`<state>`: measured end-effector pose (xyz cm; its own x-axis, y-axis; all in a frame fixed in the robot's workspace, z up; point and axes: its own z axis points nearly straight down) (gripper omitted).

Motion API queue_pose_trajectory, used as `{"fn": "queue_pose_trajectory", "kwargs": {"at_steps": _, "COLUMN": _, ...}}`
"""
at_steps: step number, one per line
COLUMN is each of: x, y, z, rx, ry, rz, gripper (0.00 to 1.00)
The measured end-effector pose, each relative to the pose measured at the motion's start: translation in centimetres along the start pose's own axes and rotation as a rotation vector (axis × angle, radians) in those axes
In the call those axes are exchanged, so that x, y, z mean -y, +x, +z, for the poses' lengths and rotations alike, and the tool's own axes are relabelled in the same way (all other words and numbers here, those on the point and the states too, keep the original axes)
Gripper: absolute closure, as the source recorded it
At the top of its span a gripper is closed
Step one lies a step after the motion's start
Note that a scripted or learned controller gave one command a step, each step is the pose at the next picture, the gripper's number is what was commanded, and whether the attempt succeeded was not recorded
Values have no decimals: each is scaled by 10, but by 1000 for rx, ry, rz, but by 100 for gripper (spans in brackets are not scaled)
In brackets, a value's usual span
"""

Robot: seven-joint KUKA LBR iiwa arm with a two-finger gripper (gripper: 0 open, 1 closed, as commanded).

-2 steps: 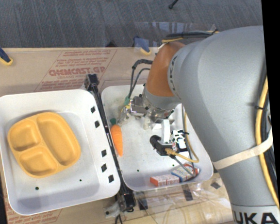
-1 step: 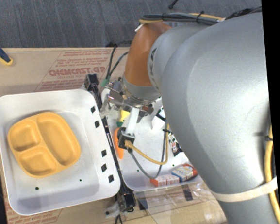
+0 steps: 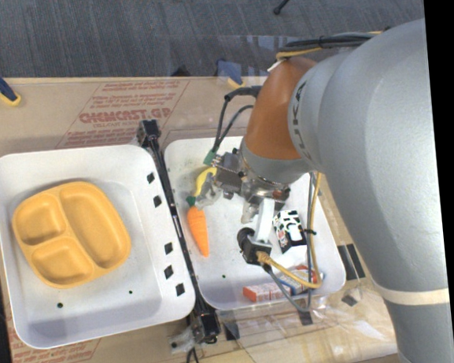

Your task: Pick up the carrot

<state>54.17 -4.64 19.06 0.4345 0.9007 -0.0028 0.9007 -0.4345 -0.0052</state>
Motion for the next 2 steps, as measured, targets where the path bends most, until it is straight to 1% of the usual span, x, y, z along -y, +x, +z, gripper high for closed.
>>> {"fn": "queue_pose_trajectory", "kwargs": {"at_steps": 1, "x": -8, "y": -50, "z": 100, "rx": -2, "ry": -2, "rz": 96, "gripper": 0}}
{"fn": "queue_pose_trajectory", "kwargs": {"at_steps": 2, "x": -37, "y": 39, "z": -5, "rx": -11, "ry": -8, "rz": 169, "gripper": 0}}
